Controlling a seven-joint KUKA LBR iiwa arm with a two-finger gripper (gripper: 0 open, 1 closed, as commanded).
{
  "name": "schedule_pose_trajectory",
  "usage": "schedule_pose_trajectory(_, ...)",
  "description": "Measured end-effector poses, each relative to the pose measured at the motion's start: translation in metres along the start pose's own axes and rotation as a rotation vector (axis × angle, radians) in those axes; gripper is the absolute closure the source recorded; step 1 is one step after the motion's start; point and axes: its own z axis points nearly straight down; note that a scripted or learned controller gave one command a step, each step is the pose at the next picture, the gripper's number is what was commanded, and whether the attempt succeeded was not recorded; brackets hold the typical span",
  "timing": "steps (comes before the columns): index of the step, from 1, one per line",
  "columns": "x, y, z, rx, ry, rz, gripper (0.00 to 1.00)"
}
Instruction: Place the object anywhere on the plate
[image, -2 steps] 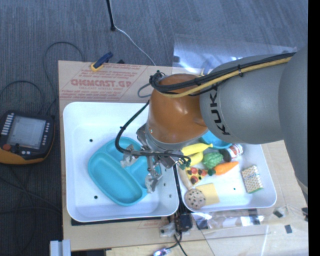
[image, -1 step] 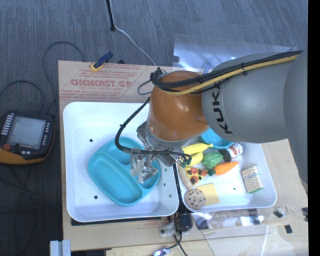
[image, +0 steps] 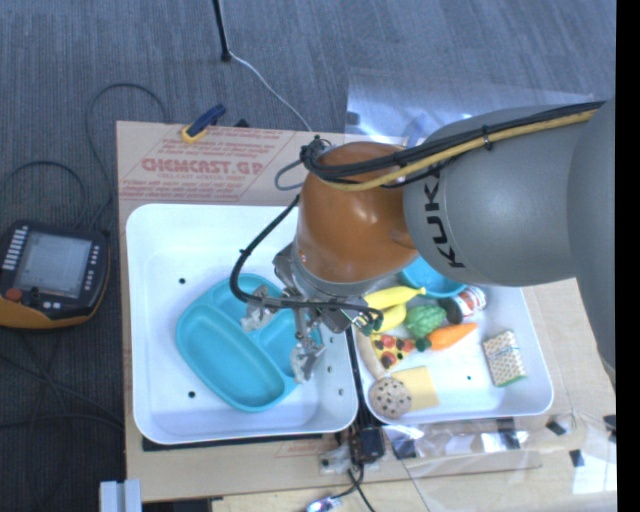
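Gripper (image: 305, 352) hangs at frame centre over the right edge of the blue plate (image: 228, 352) in the left bin (image: 160, 250). Finger state: cannot tell. Beyond: toy food, including a banana (image: 392, 298), in the right bin (image: 520, 400).

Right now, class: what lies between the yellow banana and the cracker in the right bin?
In the camera view, the green broccoli-like piece and the orange carrot lie between the banana and the cracker.
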Motion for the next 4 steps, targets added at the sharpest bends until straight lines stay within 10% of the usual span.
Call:
schedule_pose_trajectory(1, -0.0016, 0.0011, -0.0095, 0.001, -0.003, -0.002, 1.00)
schedule_pose_trajectory(2, -0.0014, 0.0013, -0.0090, 0.001, -0.002, -0.002, 0.00)
schedule_pose_trajectory(3, -0.0030, 0.0024, -0.0184, 0.002, -0.005, -0.003, 1.00)
schedule_pose_trajectory(4, -0.0029, 0.0027, -0.0179, 0.001, -0.004, -0.003, 0.00)
